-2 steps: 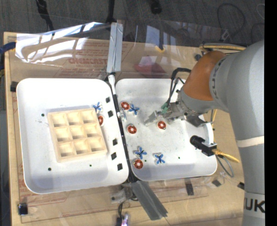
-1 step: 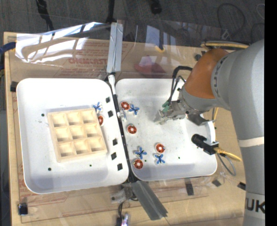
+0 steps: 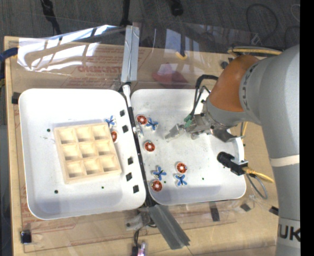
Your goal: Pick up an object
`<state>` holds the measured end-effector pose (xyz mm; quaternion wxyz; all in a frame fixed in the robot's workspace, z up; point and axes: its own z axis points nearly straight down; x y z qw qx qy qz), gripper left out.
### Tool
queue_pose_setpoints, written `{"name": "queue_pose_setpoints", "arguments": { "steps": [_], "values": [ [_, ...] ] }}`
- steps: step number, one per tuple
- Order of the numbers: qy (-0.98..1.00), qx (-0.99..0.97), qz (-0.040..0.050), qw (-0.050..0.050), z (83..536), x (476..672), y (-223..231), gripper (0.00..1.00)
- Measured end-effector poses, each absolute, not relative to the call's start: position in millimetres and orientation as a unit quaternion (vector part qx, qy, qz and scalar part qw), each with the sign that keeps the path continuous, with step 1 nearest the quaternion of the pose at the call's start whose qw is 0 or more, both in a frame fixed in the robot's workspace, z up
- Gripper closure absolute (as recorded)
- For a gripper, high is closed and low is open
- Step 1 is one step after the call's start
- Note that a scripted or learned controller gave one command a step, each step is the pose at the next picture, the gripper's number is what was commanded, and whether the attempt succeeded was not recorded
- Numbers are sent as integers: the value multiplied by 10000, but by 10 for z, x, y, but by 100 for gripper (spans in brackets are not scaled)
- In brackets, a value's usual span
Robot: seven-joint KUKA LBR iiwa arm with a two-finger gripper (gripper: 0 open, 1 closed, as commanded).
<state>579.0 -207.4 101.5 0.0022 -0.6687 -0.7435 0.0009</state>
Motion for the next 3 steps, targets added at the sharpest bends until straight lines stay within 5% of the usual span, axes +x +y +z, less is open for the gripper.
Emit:
{"name": "queue_pose_setpoints", "arguments": {
  "steps": [1,2,3],
  "values": [
    [-7655,-6435,5,22,1021,4826,-1652,0],
    [-7670,-6416,5,19,1120,4836,-1656,100],
    [-7112,-7030,2,5,2224,4777,-1190,100]
  ]
}}
